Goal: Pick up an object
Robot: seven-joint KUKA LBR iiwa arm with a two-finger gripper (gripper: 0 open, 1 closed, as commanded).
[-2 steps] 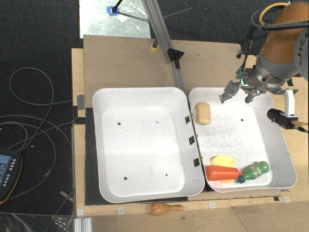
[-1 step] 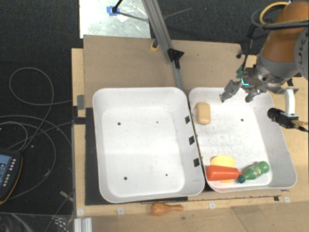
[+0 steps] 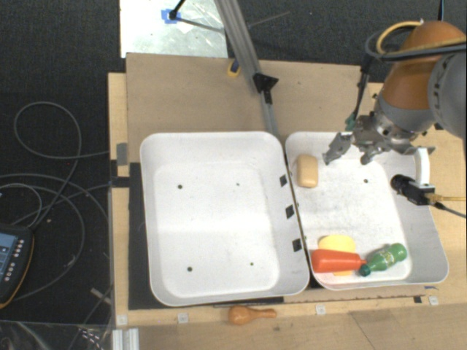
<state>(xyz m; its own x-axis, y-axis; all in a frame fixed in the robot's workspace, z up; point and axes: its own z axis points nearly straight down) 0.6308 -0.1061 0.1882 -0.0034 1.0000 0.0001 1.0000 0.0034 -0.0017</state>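
Right now the gripper [image 3: 351,152] hovers over the right bin [image 3: 430,265], fingers spread, nothing between them. One tan block [image 3: 307,171] stands lengthwise up-down just beside — one green bottle [image 3: 382,259] points lower-left, touching one orange carrot [image 3: 335,261] lying crosswise.

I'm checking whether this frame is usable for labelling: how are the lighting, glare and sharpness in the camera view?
Camera view: even, bright light washes out the left bin floor; the right bin shows speckle. A glare patch lies on the floor at top. The green bottle and orange carrot read clearly; the gripper is slightly soft.
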